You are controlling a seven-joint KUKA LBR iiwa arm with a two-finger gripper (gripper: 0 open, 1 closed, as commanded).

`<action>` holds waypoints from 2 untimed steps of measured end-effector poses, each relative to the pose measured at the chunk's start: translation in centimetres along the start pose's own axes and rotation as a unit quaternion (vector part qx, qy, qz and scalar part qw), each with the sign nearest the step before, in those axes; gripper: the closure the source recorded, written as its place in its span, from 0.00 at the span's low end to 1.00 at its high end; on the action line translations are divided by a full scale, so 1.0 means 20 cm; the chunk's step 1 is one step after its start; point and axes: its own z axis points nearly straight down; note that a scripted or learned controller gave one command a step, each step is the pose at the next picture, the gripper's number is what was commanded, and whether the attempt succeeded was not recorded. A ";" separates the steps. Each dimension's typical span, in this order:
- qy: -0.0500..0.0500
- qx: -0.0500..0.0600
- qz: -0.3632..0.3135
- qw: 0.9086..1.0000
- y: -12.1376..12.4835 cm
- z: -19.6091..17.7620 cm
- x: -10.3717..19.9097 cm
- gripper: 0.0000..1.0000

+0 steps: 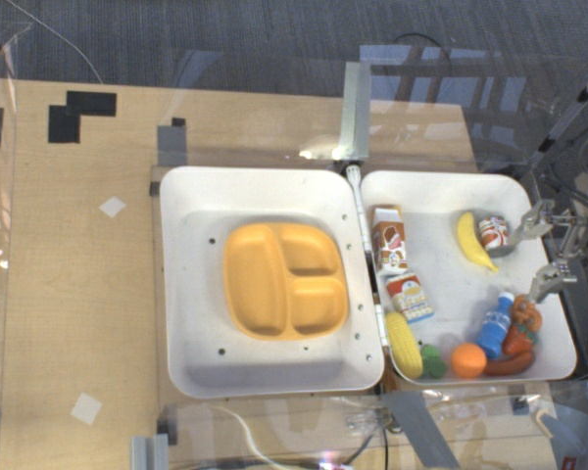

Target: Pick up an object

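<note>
I have the gripper (pixel 549 253) parked at the right rim of the right bin (pixel 441 186), its two fingers spread apart with nothing between them — so this is the approach step, before any grasp. The left bin (pixel 191 262) holds a yellow divided tray (pixel 284 280), well away from the jaws.

Everything pickable lies on the bin side of the jaws. Nearest, just inboard of the upper finger, is a small red-and-white can (pixel 493 233), with a banana (pixel 473 241) touching it on the far side. Just below the lower finger sit a blue bottle (pixel 496 325) and some red-orange toy pieces (pixel 522 327) crowded into the corner, then an orange (pixel 468 360). Farther across from the jaws, along the divider, are two small cartons (pixel 389 239), a corn cob (pixel 403 343) and a green piece (pixel 432 361).

I judge the can the easiest target: closest and fairly free on its near side. The next move calls for shifting inboard over it, lining the open fingers either side, descending, then closing — minding the banana pressed against it.
</note>
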 end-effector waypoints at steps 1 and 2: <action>0.002 -0.001 0.087 0.996 -0.06 0.82 -0.29 0.00; 0.001 -0.001 0.215 0.977 0.46 0.66 -0.06 0.00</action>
